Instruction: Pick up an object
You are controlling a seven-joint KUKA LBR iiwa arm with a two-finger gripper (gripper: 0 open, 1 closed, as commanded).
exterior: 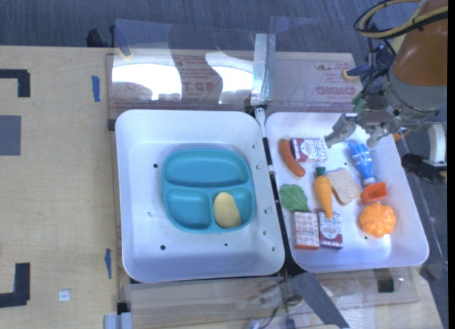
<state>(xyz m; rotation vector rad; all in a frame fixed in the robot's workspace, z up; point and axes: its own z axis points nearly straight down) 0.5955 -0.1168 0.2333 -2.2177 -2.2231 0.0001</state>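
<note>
We see the gripper (357, 134) hanging over the upper part of the right bin (412, 249), its two fingers spread apart with nothing between them. Just at its 6 o'clock lies the blue bottle (360, 160), with a small red-orange piece (375, 192) and an orange pumpkin-like toy (377, 219) further down the same line. At the gripper's 9 o'clock we find a small dark-red carton (309, 150) and, beside that, a sausage (291, 158). Toward 7 o'clock sit the carrot (324, 192), touching a slice of bread (344, 185), then a green leaf (293, 197) and two red-and-white cartons (318, 230) side by side. In the left bin (135, 178) rests a teal divided tray (192, 171); a yellow potato-like piece (227, 209) lies in its 5 o'clock compartment.
</note>
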